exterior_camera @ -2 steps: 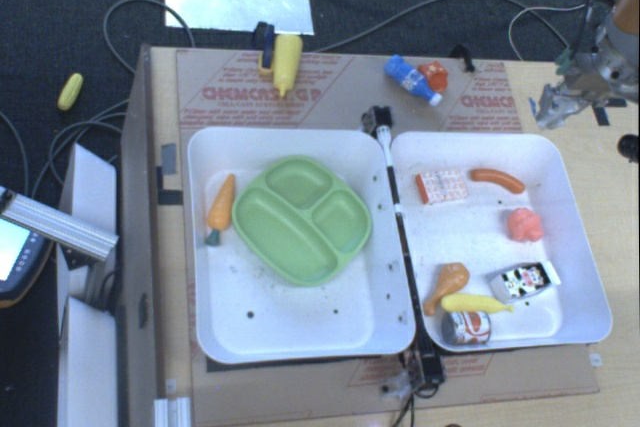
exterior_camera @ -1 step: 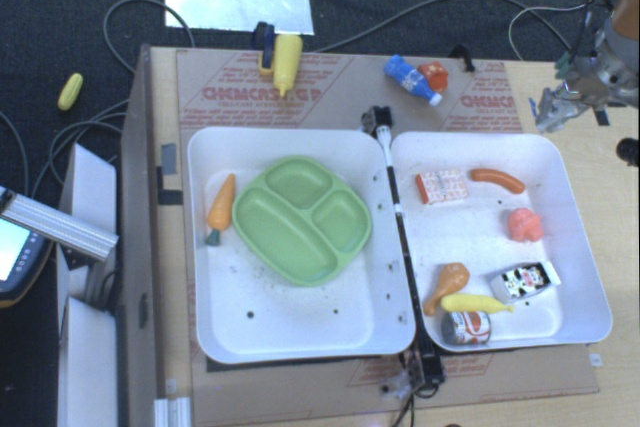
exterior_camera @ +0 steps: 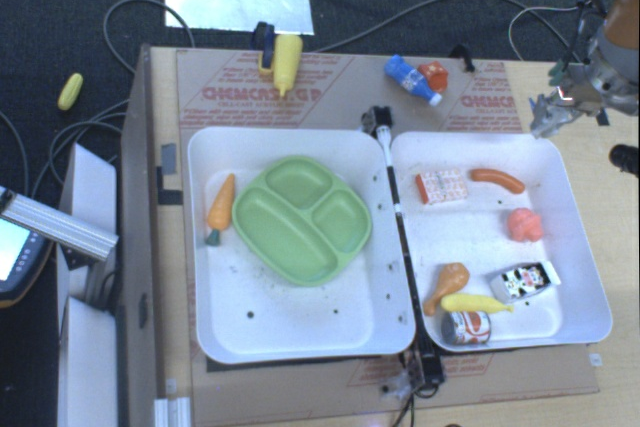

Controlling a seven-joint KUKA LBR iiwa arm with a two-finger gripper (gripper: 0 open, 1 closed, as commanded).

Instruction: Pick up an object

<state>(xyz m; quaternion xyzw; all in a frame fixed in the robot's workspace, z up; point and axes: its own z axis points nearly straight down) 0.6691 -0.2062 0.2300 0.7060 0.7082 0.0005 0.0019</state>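
The right bin [exterior_camera: 560, 215] holds a checkered red-and-white block [exterior_camera: 441, 185], a sausage [exterior_camera: 497, 179], a pink lump [exterior_camera: 524, 224], a chicken drumstick [exterior_camera: 446, 284], a yellow banana [exterior_camera: 476, 303], a black-and-white carton [exterior_camera: 525, 280] and a red can [exterior_camera: 466, 326]. The left bin [exterior_camera: 250, 315] holds a green divided plate [exterior_camera: 302, 219] and a carrot [exterior_camera: 220, 206]. My gripper [exterior_camera: 556, 111] hangs at the far right, over the bench just beyond the right bin's back corner, with nothing seen between its fingers.
On the cardboard behind the bins lie a yellow mustard bottle [exterior_camera: 285, 61] and a blue bottle with a red piece [exterior_camera: 416, 78]. Cables loop across the dark floor. A yellow object [exterior_camera: 69, 91] lies on the floor at left.
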